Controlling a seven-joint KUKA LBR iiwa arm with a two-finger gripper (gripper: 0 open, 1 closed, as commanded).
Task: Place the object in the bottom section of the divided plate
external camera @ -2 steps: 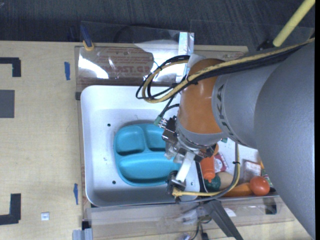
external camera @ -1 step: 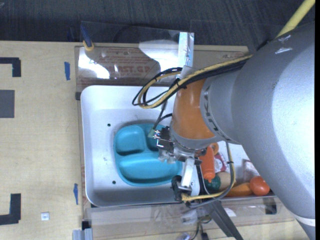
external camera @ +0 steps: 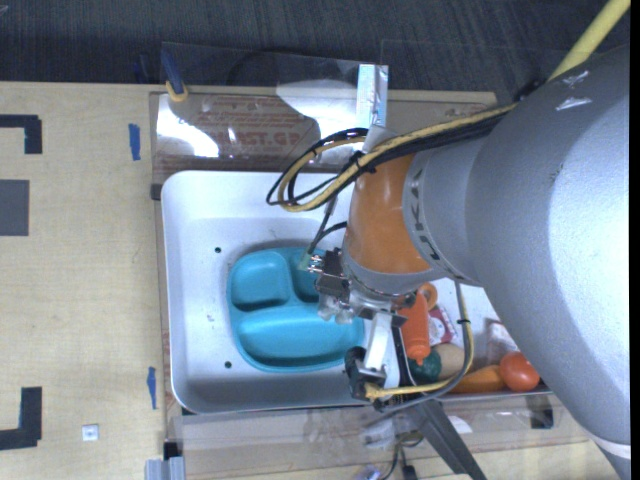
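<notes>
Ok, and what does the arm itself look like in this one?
The arm is bulky, smooth and grey, with an orange band above the wrist. Yellow and black cables loop along it. The gripper is a narrow metal and white piece with black parts.

Single fixed camera, mounted above the bench [external camera: 70,268] and looking down at a slant. The left white bin [external camera: 190,268] lies near frame centre; the arm [external camera: 520,228], entering from the right, looms close to the lens.
</notes>
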